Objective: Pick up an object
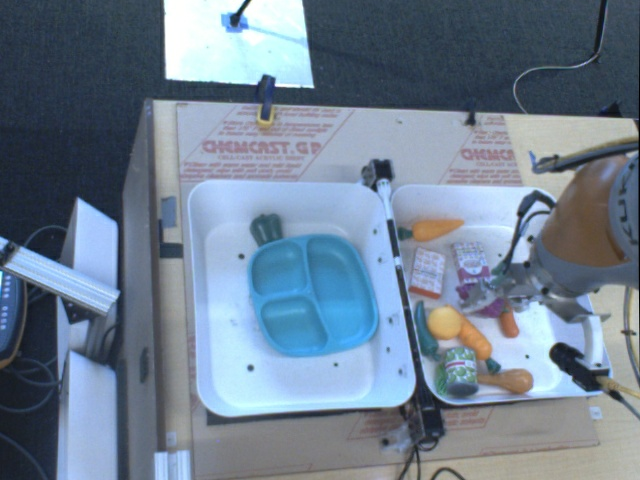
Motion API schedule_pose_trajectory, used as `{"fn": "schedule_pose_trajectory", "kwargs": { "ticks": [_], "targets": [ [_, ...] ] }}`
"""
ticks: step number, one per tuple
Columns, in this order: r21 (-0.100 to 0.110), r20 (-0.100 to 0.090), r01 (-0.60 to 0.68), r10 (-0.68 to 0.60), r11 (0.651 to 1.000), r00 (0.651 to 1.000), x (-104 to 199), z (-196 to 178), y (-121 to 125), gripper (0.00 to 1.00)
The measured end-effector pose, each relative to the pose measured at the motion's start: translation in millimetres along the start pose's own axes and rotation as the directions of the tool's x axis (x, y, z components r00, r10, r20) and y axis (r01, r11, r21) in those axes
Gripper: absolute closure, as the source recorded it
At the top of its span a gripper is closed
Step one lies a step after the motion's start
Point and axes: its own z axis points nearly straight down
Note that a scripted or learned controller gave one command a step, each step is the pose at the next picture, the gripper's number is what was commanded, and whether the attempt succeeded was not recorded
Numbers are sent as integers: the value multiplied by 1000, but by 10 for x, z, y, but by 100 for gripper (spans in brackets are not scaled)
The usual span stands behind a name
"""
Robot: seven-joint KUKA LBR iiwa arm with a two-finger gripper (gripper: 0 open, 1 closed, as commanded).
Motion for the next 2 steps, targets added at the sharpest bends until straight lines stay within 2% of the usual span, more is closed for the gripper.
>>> {"fn": "schedule_pose_trajectory", "kwargs": {
  "ticks": [1, 2],
  "targets": [
    [-6, 2, 0, 0, 1000, 1000, -8, -121, 20, 100],
    [-5, -1, 4, -4, 1000, 1000, 1235, -927, 63, 100]
  ]
}}
